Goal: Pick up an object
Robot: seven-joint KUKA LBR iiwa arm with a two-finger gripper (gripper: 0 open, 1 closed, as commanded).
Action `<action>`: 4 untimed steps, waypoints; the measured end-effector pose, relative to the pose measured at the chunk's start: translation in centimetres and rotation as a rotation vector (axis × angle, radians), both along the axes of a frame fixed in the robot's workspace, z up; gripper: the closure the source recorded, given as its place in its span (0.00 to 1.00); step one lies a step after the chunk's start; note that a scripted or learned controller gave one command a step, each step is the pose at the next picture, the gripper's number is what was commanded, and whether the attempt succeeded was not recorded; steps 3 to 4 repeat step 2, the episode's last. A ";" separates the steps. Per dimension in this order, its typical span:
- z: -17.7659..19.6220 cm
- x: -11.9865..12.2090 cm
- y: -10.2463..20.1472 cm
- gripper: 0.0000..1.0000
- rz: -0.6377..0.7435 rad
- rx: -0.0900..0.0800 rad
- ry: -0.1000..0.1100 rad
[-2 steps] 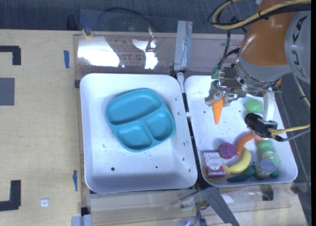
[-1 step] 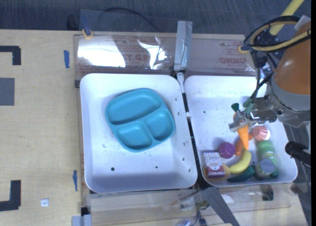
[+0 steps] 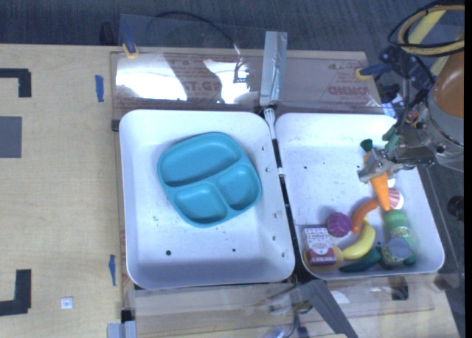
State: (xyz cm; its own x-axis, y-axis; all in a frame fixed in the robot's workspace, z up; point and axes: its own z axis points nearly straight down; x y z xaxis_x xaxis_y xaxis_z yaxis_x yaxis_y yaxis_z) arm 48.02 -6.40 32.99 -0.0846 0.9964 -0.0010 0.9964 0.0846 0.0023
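Arm: grey KUKA arm with an orange band, reaching in from the right over the right bin.
Jaws (image 3: 377,169): they sit low over the upper right part of the right bin, just above the toy carrot; whether they are apart or together I cannot tell from here.
Orange toy carrot (image 3: 381,190): lies right under the jaws, tilted, its green top toward the far wall.
Right shallow white bin (image 3: 317,141): toys crowd its near right corner.
Yellow plastic banana (image 3: 361,244): curved, by the near wall.
Purple round toy (image 3: 338,223): just left of the banana.
Small red-and-white box (image 3: 318,244): at the near left corner of that bin.
Green toy bottle (image 3: 397,235): upright-looking, right of the banana.
Left shallow white bin (image 3: 140,181): holds a blue three-compartment plastic plate (image 3: 209,177), lying flat near the middle.
Desk (image 3: 51,181): pale wood, both bins side by side on it.
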 end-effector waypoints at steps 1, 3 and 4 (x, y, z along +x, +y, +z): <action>1.2 8.0 2.3 1.00 0.256 -0.001 -0.002; -6.9 10.3 8.3 1.00 0.012 0.002 0.007; -6.9 10.3 8.3 1.00 0.012 0.002 0.007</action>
